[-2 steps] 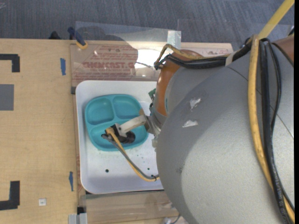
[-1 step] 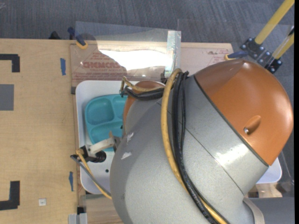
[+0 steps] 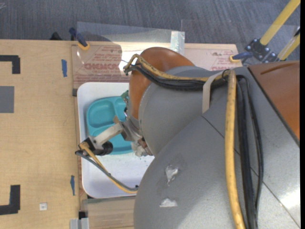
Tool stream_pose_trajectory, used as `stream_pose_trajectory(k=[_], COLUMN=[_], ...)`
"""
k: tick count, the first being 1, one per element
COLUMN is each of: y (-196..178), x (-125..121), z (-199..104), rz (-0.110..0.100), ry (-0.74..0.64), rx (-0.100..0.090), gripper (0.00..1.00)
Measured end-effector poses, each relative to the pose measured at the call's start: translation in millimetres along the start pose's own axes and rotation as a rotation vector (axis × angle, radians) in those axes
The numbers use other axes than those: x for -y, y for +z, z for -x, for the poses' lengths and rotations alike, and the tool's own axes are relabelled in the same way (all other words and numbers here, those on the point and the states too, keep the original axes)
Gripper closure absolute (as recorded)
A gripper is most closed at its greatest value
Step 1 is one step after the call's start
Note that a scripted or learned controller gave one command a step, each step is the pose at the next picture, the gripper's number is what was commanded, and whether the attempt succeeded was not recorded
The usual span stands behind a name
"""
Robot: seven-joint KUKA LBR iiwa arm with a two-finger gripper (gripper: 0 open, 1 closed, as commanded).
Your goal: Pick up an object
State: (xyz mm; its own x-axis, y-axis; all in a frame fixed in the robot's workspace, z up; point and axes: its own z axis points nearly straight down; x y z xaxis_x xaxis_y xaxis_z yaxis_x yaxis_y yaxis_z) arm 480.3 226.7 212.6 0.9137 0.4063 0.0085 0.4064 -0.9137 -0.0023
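A teal plastic object with shallow compartments lies in the left white bin, toward its far half. The grey arm with its orange band reaches in from the right and hangs over the bin's right side. It covers the teal object's right edge. My gripper sits low at the end of the wrist, right at that edge, mostly hidden under the arm's bulk. No object shows in its hold.
A white cable fitting with a black end sticks out left from the wrist over the teal object's near edge. A yellow cable loops from it across the bin floor. Tan board lies left of the bin.
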Motion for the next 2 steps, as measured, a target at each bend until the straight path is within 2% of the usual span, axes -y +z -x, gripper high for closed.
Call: stream_pose_trajectory(k=[1,2], y=[10.1,-117.9], x=[-5.2,-4.3], z=[-4.7,-7.5], rz=[0.004,0.001], ry=[0.220,0.147], rx=[0.008,-0.002], gripper=[1.00,1.00])
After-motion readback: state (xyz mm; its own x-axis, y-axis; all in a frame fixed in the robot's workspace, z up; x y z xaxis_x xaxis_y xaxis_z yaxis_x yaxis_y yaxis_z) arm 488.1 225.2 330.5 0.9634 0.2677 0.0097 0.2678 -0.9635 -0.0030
